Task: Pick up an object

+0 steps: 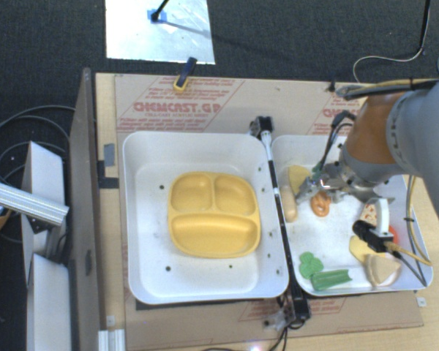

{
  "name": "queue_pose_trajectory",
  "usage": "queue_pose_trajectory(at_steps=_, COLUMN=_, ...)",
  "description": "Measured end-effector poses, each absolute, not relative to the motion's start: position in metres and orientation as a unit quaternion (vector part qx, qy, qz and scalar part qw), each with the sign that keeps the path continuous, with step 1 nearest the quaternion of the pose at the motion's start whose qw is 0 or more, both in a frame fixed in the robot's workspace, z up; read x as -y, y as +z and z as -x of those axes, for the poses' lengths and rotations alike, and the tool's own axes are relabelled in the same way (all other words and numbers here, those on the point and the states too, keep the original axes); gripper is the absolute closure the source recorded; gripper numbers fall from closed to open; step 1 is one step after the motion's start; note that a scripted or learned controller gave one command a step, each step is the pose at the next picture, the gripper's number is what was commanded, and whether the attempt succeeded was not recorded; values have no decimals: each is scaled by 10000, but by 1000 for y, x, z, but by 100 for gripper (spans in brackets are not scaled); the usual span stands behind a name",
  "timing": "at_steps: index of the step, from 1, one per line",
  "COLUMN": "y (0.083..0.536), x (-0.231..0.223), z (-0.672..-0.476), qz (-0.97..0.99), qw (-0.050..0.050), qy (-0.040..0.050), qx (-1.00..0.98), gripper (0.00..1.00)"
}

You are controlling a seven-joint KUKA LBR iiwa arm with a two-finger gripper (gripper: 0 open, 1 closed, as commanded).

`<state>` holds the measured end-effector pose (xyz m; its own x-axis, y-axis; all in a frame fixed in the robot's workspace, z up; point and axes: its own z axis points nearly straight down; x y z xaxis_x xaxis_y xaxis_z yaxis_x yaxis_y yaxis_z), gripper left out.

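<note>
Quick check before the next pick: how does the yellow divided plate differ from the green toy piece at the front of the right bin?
The yellow divided plate is far larger than the green toy piece. The plate lies alone in the left bin; the green piece lies in the right bin among several other small items. The plate is a moulded tray with three compartments; the green piece is a small lumpy shape. Both lie flat, apart from the gripper.

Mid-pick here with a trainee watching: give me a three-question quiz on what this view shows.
1. True or false: the yellow three-compartment plastic plate lies in the right white bin.
2. The gripper hovers nearest which item? A) small orange ring-shaped toy B) green plastic toy pieces C) yellow plate
3. Fill in: the arm enters from the view's ____.

Key: 1 false, it lies in the left white bin; 2 A; 3 right.
</note>
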<state>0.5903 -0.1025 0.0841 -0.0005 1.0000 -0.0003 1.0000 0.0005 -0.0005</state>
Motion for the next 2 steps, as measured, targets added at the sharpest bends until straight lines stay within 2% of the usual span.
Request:
queue_pose_trajectory(at_steps=1, y=95, x=102, z=-592, qz=7065, qw=-11, qy=-12, qx=7077, gripper=100)
queue_pose_trajectory(at_steps=2, y=208, x=33, z=-610, qz=7027, qw=-43, qy=-61, qx=7115, gripper=100)
